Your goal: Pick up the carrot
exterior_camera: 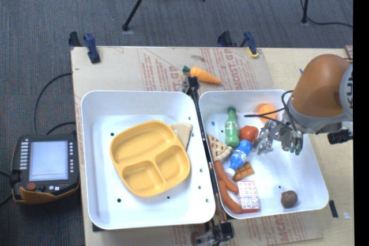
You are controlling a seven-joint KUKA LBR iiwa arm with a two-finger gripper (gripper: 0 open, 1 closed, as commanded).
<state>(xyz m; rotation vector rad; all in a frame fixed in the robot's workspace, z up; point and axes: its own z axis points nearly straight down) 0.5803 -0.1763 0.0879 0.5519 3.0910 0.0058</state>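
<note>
Arm (326, 95): cut off at right frame edge; its orange band covers part of an orange round item (266, 110) in the right bin (314, 204). Small print on red-white box (248, 195) illegible. Folded tan item (183, 133) partly under yellow divided plate (151, 157).

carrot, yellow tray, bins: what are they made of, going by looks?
Carrot: likely moulded plastic toy; uniform orange, smooth, solid green top. Tray: seemingly hard plastic, matte yellow, with rounded moulded compartments. Bins: probably thin formed plastic, white with a slight sheen and rolled rims. All guesses from surface look alone.
</note>
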